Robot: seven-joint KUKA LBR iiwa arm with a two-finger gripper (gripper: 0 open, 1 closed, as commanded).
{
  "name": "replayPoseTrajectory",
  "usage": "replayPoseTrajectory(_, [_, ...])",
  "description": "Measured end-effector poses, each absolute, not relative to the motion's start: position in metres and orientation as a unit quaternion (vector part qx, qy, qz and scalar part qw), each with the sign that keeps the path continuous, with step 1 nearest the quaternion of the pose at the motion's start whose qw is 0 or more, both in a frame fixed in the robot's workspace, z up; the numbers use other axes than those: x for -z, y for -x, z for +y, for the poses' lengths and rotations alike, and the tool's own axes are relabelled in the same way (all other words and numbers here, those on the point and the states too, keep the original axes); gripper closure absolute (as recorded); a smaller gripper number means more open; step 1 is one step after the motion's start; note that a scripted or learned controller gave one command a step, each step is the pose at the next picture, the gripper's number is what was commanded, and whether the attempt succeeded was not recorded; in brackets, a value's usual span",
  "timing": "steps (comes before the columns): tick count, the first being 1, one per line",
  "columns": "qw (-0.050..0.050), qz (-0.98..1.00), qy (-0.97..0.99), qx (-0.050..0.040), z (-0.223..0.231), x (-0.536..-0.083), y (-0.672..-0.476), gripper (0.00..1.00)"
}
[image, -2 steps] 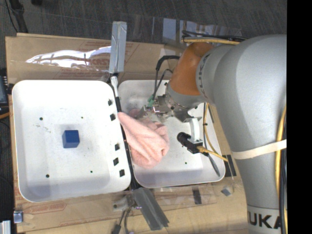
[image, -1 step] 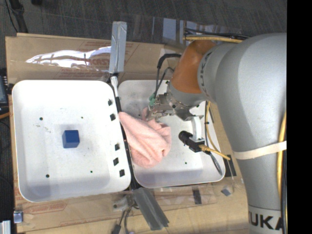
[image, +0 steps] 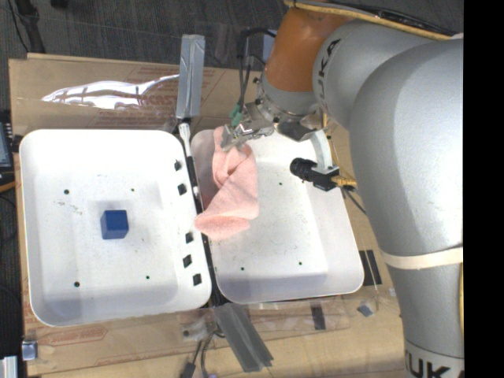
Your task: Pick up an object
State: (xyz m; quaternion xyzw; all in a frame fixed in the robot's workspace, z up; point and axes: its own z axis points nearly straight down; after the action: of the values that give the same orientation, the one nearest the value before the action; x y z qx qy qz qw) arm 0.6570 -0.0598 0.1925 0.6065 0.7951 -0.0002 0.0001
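Note:
A pink cloth [image: 232, 191] hangs in folds over the left part of the right bin [image: 315, 242], its lower end near the divide between the bins. Its top end is pinched between the fingers of my gripper [image: 235, 135], which is shut on it at the bin's far left corner. A small blue cube [image: 115, 224] lies in the left bin [image: 47, 179], left of its middle, well away from the gripper.
The big grey arm [image: 394, 132] with its orange band [image: 295, 50] covers the right side of the view and the right bin's far edge. A black cable fitting [image: 313, 172] sticks out over the right bin. Cardboard lies under both bins.

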Motion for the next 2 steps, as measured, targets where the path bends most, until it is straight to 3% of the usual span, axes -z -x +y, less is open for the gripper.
replayPoseTrajectory(1, [0.000,0.833,-0.553,0.0004,-0.123,-0.233,-0.657,1.00])
replayPoseTrajectory(2, [-0.001,0.901,-0.434,0.0005,-0.112,-0.216,-0.657,1.00])
